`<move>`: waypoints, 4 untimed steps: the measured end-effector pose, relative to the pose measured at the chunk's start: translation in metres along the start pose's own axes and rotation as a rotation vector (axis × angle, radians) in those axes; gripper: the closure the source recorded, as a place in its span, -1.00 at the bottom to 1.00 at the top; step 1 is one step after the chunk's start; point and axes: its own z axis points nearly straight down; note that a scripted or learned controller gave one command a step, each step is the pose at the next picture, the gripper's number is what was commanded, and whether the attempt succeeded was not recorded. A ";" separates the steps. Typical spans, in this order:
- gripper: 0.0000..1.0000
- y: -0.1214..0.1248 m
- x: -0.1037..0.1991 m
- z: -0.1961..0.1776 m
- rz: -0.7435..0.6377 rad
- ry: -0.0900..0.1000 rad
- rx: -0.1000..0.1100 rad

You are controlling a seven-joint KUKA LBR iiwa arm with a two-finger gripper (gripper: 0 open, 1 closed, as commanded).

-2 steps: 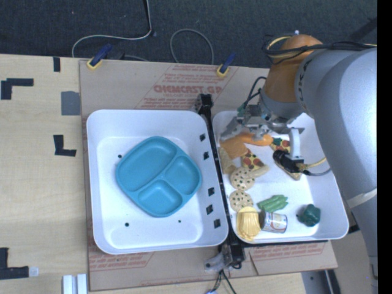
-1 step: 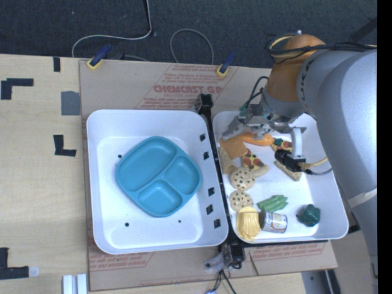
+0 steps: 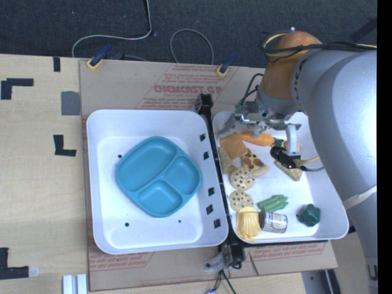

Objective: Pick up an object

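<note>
Hovering gripper: low over the far end of the right bin, close to the divider between the two bins; from where I stand I cannot tell whether it is released or clenched, and I see nothing held in it.
Arm: grey and bulky, coming in over the right bin's right edge, with the orange band above the wrist.
Orange carrot-shaped toy: lies just in front of the gripper at the far end of the right bin, the closest thing to it.
Brown bread piece: against the bin's left wall, touching the carrot-shaped toy's left end.
Pizza slice: just nearer than the bread, towards the middle.
Two cookies: one behind the other along the left wall, the nearer one beside the yellow toy at the near-left corner.
Small can: on its side, touching the yellow toy's right side.
Green vegetable toy: just beyond the can.
Dark green lump: near the near-right corner, apart from the can.
Tan piece: by the right edge, too small to identify.
Left bin: carries a blue divided plate lying flat around its middle.
</note>
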 end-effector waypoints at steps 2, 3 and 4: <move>1.00 -0.013 -0.001 -0.009 0.000 -0.001 0.004; -1.00 -0.014 0.001 -0.006 0.000 0.002 0.007; -1.00 -0.010 0.001 0.010 0.005 0.006 0.030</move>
